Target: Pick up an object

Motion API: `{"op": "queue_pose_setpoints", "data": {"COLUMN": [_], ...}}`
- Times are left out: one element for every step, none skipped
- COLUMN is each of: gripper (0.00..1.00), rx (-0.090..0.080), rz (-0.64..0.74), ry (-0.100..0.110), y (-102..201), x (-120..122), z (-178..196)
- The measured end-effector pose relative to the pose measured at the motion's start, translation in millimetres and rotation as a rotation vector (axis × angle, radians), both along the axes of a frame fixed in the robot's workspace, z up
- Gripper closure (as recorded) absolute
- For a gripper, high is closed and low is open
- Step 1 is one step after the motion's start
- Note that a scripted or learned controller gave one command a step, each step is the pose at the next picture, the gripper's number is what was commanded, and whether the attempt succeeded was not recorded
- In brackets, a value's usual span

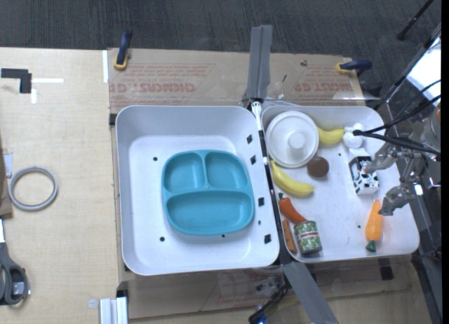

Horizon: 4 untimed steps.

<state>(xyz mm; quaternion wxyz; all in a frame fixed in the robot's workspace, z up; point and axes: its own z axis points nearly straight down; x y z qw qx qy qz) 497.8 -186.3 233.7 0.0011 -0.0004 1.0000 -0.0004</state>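
— Pale wood bench (56, 126) with a brown cardboard sheet (210, 81) under two shallow white bins. Where does the two-finger gripper (384, 184) sit?

— Over the far right end of the right-hand white bin (403, 249). Its metal fingers (391, 202) stand apart, and nothing is between them.

— And the nearest thing to pick?

— A small orange plastic carrot (374, 226), just below the gripper and touching or nearly touching the lower finger; I cannot tell which. Its long axis runs almost straight up and down the picture, leaning slightly. The green stem end points away from the gripper toward the bin's near rim, and the orange end points up at the gripper.

— Anything else close by?

— A small black-and-white patterned block (363, 177) lies just left of the gripper. Further left are a brown round ball (318, 167), a white round bowl (293, 138) and two yellow bananas: one (291, 182) below the bowl, one (330, 135) beside it. Down and left of the gripper stands a green labelled tin can (307, 238), with another orange carrot-like piece (290, 212) just past it.

— The other bin?

— Well left of the gripper, the left-hand white bin (133, 175) holds a teal plastic plate with three compartments (208, 193).
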Motion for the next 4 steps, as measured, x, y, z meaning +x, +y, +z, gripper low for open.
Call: {"op": "queue_pose_setpoints", "data": {"gripper": [0.0,0.0,0.0,0.0], "rx": [0.0,0.001,0.001,0.0], "rz": [0.027,0.03,-0.061,-0.003], "ry": [-0.001,-0.002,0.001,0.0], "y": [-2,72,-17,-35], "x": [26,67,21,-13], "z": [-141,-141,-142,-142]}}
